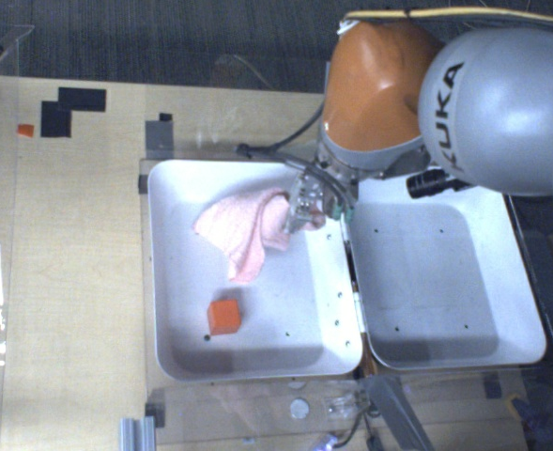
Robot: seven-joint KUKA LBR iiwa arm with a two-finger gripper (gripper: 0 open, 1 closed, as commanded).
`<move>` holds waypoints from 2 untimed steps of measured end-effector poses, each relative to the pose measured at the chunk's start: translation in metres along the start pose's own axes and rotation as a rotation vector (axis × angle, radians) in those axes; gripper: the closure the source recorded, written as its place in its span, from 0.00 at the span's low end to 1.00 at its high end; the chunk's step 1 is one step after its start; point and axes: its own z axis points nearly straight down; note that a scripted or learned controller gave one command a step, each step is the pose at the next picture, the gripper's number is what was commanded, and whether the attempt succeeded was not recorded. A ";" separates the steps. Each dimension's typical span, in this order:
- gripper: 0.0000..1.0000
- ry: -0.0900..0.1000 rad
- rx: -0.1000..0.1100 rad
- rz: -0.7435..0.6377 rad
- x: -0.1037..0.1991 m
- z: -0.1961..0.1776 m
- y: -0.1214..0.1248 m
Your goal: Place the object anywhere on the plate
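A crumpled pink cloth lies in the upper half of the left bin. Its right edge rises up to my gripper, which hangs over that bin's upper right corner and is shut on that edge. A small orange block rests on the bin floor below the cloth, apart from both cloth and gripper. The arm's orange band and grey wrist hide the space behind the gripper.
The right bin sits directly beside the left one, their rims touching near the gripper. Black markers and a small orange tag lie on the wooden bench at far left.
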 end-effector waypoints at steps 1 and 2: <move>1.00 -0.002 -0.002 -0.188 0.005 0.001 0.052; 0.00 -0.002 -0.002 -0.188 0.005 0.000 0.052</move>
